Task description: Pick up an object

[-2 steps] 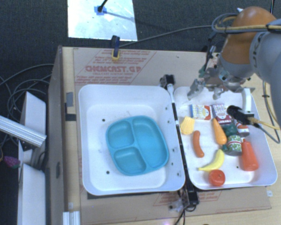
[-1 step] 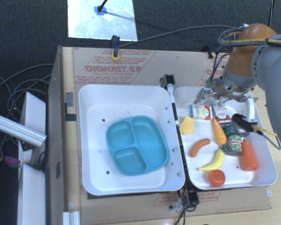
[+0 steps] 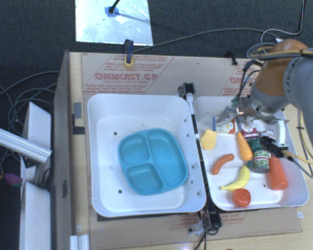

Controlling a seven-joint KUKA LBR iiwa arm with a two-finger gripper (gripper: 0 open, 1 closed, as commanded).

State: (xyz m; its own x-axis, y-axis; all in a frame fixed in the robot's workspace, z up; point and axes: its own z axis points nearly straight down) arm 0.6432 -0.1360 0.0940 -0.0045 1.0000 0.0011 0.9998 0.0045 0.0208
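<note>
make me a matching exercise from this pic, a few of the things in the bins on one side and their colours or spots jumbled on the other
Things:
1. divided plate
2. banana
3. sausage
4. tomato

Descriptions:
A. red, nearest the right bin's front edge
B. blue, alone in the left bin
C. yellow and curved, just above the tomato
D. orange-red, lying slantwise beside the divider between the bins

Pairs: 1-B, 2-C, 3-D, 4-A

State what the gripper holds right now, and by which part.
Cannot be told. The gripper sits low over the right bin, near the toy food at its back, but no item shows clearly in it.
</note>
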